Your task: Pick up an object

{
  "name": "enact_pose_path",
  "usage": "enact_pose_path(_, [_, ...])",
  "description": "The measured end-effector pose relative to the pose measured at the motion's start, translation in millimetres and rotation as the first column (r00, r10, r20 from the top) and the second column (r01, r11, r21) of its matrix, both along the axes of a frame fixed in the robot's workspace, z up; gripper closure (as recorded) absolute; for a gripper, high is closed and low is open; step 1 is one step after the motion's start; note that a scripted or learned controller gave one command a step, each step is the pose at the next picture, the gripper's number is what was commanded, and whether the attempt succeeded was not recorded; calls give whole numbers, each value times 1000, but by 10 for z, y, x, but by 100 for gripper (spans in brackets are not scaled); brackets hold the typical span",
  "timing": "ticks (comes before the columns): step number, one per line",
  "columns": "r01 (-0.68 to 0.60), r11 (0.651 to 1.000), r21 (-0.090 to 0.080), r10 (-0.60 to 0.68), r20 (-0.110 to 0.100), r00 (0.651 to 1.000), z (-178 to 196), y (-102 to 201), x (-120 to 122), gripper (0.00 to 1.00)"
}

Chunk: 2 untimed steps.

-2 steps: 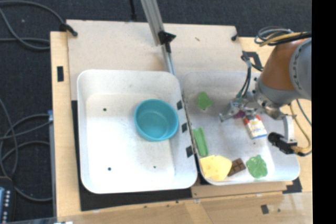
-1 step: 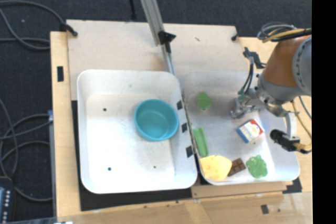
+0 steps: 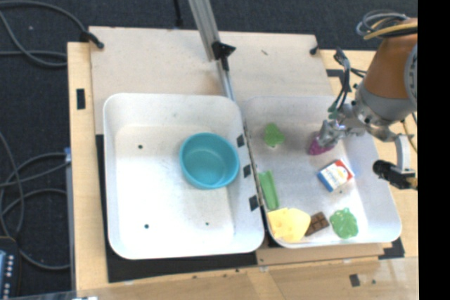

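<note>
My gripper (image 3: 326,133) hangs low in the right bin (image 3: 383,211), in its upper right part. Its tip is right at a small purple object (image 3: 317,147), which shows just below and left of it; contact is unclear. Close by in the same bin lie a small green piece (image 3: 273,135), a white box with blue and red sides (image 3: 335,175), a long green strip (image 3: 268,187), a yellow block (image 3: 288,223), a brown chocolate piece (image 3: 319,223) and a green leafy item (image 3: 344,222).
The left bin (image 3: 126,151) holds a teal bowl (image 3: 209,160) near its right side. A slanted metal pole (image 3: 204,10) rises from the bench behind the bins. The arm's orange band (image 3: 390,70) stands over the right bin's far edge.
</note>
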<state>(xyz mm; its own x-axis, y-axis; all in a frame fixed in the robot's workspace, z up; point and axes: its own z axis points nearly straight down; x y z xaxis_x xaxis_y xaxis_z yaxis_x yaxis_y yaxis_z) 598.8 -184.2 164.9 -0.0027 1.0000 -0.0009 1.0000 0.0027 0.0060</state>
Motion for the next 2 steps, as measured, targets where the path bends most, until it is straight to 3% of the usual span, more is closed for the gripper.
enact_pose_path(1, [-1, 1000, 0, 1, 0, 1000, 437, -21, 32, 100])
enact_pose_path(2, [-2, 1000, 1, 2, -2, 1000, 643, -28, 42, 100])
